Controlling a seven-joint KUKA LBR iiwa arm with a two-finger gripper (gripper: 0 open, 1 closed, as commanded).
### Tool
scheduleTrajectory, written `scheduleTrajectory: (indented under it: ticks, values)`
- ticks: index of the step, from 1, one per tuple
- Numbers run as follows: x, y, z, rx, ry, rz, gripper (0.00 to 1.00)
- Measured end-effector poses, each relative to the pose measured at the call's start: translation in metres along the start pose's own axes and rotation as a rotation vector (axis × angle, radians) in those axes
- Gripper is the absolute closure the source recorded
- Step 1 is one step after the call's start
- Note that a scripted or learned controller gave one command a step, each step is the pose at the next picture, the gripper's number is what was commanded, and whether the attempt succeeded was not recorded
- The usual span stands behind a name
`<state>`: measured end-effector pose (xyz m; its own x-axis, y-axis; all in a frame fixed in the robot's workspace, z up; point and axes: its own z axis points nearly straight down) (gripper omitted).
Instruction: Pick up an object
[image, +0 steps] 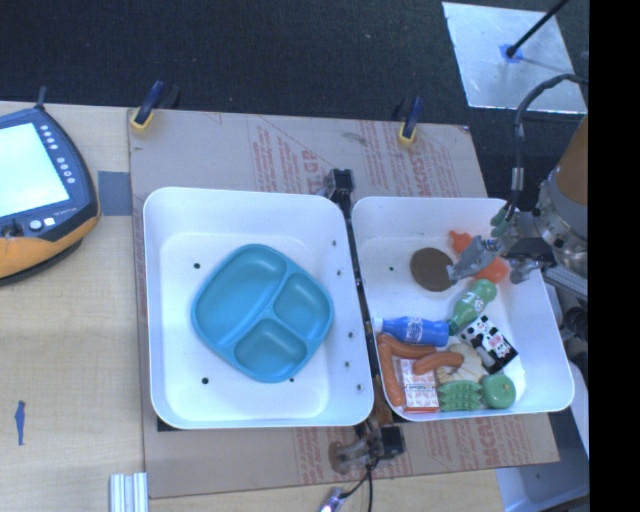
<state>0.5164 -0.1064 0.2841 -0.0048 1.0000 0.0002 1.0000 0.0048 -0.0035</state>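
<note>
While the arm reaches in from the right, the gripper (487, 252) sits low over the upper part of the right bin (400, 215), just beside an orange toy (462, 241) and near a brown disc (432, 269). Whether anything is clamped: cannot tell; the metal parts blur together at this slant.

Camera view, right bin: the clutter lies along the lower half. Noted:
- green bottle-like piece (474, 303), just below the gripper
- blue bottle (415, 328), lying on its side toward the bin's left wall
- black-and-white cow-patterned item (492, 343)
- sausage-like pieces (420, 358), touching the red-and-white packet (417, 385)
- green toys (480, 393) at the bottom rim

Camera view, left bin (160, 215): holds a blue divided plate (262, 312), lying flat in the middle, well apart from the arm.

Handling, as judgement: the nearest candidates are the orange toy and the brown disc. All pieces look like small plastic play food, so probably light, stiff and somewhat slick. The disc lies flat and offers little edge; poor grasp from above. The orange toy looks knobbly, better taken across its narrow width. The blue bottle would likely roll; take it across the body, not the cap.
</note>
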Motion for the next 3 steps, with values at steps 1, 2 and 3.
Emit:
scheduleTrajectory:
  ticks: [1,2,3]
  values:
    - [-0.010,0.022,0.133,0.003,-0.001,0.000,0.00]
    - [-0.002,0.076,0.190,-0.004,-0.002,-0.001,0.00]
    - [0.000,0.116,0.190,-0.004,-0.002,0.001,0.00]
